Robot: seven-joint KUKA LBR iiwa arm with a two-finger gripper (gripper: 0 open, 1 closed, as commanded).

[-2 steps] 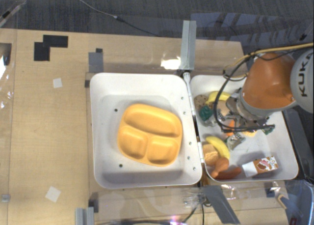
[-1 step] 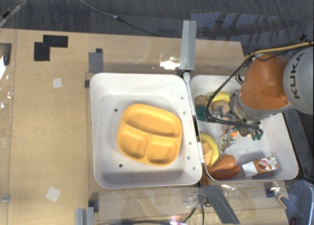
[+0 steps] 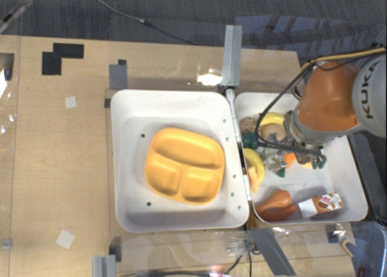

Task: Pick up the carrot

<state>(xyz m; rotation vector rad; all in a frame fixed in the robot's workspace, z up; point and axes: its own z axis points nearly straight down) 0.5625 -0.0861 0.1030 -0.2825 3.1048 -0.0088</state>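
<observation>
A small orange piece, seemingly the carrot (image 3: 290, 159), shows in the middle of the right bin (image 3: 354, 179), mostly hidden under the arm's wrist. My gripper (image 3: 283, 164) hangs low directly over it, below the orange band (image 3: 326, 103) of the arm. The wrist and its cables cover the spot, so I cannot tell whether the carrot is held or only touched.
A banana (image 3: 254, 167) lies along the right bin's left wall, with a round brown cookie (image 3: 248, 126) and a yellow item (image 3: 272, 126) behind it. A reddish-brown food piece (image 3: 279, 204) and a small carton (image 3: 326, 203) lie at the front. A yellow divided plate (image 3: 184, 164) sits in the left bin (image 3: 127, 149).
</observation>
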